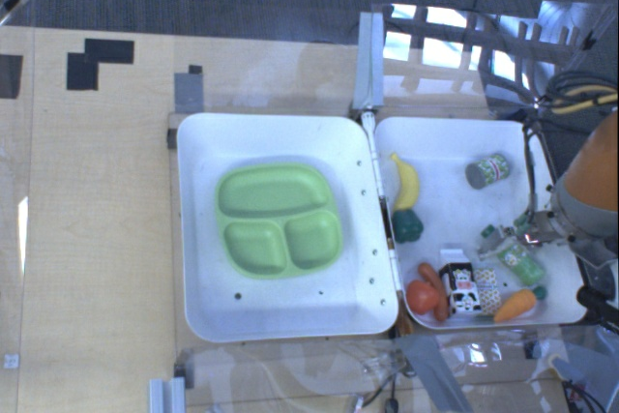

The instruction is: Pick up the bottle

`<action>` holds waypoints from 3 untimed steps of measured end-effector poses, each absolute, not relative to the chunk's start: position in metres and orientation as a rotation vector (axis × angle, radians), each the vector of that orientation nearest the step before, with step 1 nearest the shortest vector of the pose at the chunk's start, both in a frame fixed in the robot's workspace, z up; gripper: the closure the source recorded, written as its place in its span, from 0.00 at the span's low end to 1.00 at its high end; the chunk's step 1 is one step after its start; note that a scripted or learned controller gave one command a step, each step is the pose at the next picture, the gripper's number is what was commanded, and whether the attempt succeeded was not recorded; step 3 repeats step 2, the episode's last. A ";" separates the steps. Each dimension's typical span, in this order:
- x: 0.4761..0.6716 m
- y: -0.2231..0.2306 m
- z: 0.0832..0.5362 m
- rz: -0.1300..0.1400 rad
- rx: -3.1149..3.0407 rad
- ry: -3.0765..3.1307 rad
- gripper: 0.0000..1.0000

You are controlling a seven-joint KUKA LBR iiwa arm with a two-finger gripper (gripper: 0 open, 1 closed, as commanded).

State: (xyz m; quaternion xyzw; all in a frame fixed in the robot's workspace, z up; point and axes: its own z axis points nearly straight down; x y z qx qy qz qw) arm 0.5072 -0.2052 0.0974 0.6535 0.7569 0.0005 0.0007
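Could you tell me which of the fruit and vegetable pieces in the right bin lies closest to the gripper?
The orange carrot, at the bin's near right corner, just below the gripper. The banana, green pepper and red tomato lie along the bin's left side.

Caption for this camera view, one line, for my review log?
Hand low over the bottle in the right bin; green divided tray sits in the left bin.

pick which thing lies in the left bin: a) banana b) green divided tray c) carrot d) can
b, the green divided tray lies in the left bin, while the banana, carrot and can lie in the right bin.
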 end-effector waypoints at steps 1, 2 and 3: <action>0.510 -0.204 0.108 0.004 2.046 2.377 1.00; 0.491 -0.148 0.201 0.002 2.198 2.241 1.00; 0.491 -0.148 0.201 0.002 2.198 2.241 1.00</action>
